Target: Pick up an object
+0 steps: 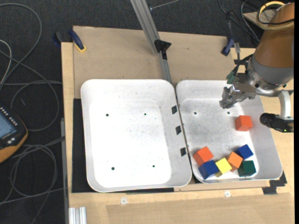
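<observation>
The arm reaches in from the right, its orange band (280,36) above the grey wrist, and the gripper (227,101) hangs over the upper part of the right bin (187,97), pointing down toward the bin's floor. Whether its jaws are spread or pressed together I cannot tell at this angle, because the dark tips blur together; nothing shows between them. The right bin holds all the blocks. A lone orange block (243,122) lies just below and to the right of the gripper, apart from it and apart from the others. The remaining blocks cluster near the bin's front edge: an orange cube (203,155) at the left of the group, a blue cube (209,168) touching it below, a yellow cube (224,165) just beside that, a second small orange block (235,159) next to the yellow one, another blue block (244,151) above it, and a green cube (247,168) at the right end. The left bin (88,125) sits alongside, its rim meeting the right bin's rim in the middle of the bench (117,50)
</observation>
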Robot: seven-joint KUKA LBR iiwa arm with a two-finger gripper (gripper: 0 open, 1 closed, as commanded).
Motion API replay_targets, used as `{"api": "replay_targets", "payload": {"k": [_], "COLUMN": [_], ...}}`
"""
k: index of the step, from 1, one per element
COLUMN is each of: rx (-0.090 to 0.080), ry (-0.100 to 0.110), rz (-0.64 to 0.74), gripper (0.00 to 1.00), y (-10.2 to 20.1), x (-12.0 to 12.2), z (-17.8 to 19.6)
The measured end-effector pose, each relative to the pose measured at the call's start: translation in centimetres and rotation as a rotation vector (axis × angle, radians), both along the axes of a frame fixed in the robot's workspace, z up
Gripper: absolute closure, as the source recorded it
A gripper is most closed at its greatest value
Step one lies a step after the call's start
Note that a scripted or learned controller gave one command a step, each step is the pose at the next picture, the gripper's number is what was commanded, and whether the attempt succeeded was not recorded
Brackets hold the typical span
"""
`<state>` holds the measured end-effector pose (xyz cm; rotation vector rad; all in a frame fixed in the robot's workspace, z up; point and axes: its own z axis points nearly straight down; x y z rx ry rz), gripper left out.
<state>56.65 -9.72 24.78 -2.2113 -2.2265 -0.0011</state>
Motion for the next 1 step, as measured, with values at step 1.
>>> {"api": "replay_targets", "payload": {"k": [1], "rx": [-0.001], "ry": [-0.005], "rz": [0.000], "gripper": [1.00], "y": [4.46], "x": [2.27], "z": [0.37]}}
